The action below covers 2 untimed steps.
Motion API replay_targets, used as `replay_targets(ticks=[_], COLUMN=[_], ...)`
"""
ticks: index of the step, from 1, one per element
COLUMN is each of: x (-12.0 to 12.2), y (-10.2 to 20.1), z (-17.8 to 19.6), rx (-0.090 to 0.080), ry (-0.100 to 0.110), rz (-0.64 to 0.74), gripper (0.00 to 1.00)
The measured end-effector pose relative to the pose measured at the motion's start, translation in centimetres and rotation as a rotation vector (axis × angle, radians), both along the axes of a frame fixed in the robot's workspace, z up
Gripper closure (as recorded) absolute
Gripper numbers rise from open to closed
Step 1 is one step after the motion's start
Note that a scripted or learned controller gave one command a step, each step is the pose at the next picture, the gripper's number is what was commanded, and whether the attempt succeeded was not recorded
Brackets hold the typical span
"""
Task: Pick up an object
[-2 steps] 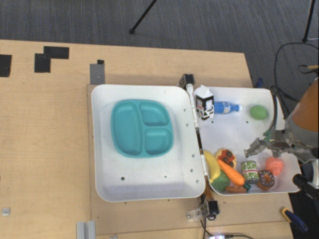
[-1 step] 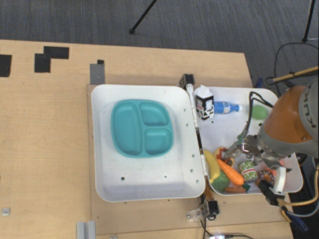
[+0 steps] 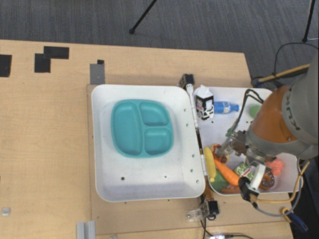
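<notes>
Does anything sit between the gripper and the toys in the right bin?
Nothing visible does. The gripper hangs directly over the pile, beside the orange plastic carrot and yellow plastic banana in the right white bin.

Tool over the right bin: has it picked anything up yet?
Done: the tool is down in the right bin, among the carrot and banana. In hand: I cannot tell whether it holds anything. Left: a clear grasp and lift. The teal plate sits in the left bin.

No text can be read; the small carton [image 3: 204,103] (black-and-white print) is perhaps too blurred.
</notes>
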State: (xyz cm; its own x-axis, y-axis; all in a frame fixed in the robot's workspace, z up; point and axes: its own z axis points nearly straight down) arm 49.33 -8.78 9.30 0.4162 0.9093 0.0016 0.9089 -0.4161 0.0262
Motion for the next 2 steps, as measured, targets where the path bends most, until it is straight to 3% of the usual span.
replay_targets(ticks=[1, 2], x=[0.2, 0.4], y=[-0.3, -2.1], z=[0.0, 0.0], rx=[-0.007, -0.012], ry=[-0.004, -0.004], rz=[0.153, 0.573], gripper=[0.00, 0.00])
